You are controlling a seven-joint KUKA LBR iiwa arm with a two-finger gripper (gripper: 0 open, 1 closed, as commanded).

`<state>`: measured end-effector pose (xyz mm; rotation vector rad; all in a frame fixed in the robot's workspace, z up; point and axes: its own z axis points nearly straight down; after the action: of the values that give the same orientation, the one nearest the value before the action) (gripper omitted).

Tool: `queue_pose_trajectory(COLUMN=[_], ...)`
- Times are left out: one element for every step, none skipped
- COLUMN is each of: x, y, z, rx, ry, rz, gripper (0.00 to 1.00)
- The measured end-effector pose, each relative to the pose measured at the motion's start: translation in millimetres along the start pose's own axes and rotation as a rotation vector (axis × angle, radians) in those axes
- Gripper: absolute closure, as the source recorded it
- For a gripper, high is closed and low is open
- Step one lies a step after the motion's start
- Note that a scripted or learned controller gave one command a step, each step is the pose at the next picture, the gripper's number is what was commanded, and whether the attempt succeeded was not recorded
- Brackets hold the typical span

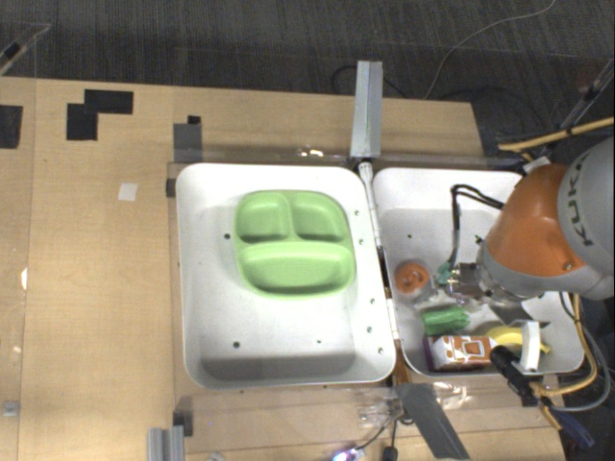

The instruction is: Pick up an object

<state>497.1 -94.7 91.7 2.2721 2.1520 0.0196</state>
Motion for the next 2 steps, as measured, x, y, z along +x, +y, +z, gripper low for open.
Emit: queue_pose_trajectory(x=[-2.9,4.1], y=[8.7,15.2], z=[0.2,-19.2], rx=[0.004,0.013], ry=[0.002,0.000], rz=[-0.104,-0.085], gripper=[0.00,0.00])
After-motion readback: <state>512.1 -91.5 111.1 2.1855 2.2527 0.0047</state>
